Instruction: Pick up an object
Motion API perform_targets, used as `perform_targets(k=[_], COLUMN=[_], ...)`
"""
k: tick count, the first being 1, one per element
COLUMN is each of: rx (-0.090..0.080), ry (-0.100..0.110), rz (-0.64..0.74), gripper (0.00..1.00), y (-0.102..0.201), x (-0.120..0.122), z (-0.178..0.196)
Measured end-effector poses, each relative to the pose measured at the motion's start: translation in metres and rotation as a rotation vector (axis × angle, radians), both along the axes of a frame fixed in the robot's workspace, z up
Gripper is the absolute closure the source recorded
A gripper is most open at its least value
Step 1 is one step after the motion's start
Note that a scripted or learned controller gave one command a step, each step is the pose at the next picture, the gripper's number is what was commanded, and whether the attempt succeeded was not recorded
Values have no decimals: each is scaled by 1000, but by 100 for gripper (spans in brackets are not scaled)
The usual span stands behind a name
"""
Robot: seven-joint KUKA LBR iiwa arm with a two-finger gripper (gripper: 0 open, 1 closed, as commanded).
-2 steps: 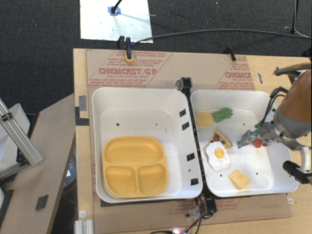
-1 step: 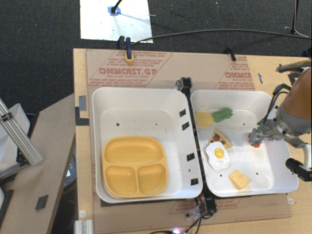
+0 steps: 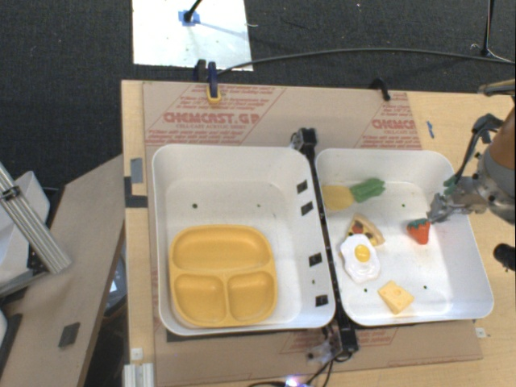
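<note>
At the frame's right, the gripper [image 3: 438, 210] hovers beside a small carrot toy [image 3: 418, 231] — grip state unclear. Likely light, hard, slick plastic — best pinched across its orange middle.

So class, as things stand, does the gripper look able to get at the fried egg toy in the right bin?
Probably yes: the fried egg lies open from above, apart from the gripper, though the pizza slice sits close beside it.
</note>
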State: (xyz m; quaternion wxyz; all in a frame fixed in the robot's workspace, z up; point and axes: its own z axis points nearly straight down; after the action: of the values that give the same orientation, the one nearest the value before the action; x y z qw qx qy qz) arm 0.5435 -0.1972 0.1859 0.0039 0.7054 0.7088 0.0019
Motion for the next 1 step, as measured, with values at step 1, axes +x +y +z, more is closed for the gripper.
perform_targets(k=[1], rx=[1], ry=[4], rz=[1], gripper=[100], y=[0], x=[1], z=[20])
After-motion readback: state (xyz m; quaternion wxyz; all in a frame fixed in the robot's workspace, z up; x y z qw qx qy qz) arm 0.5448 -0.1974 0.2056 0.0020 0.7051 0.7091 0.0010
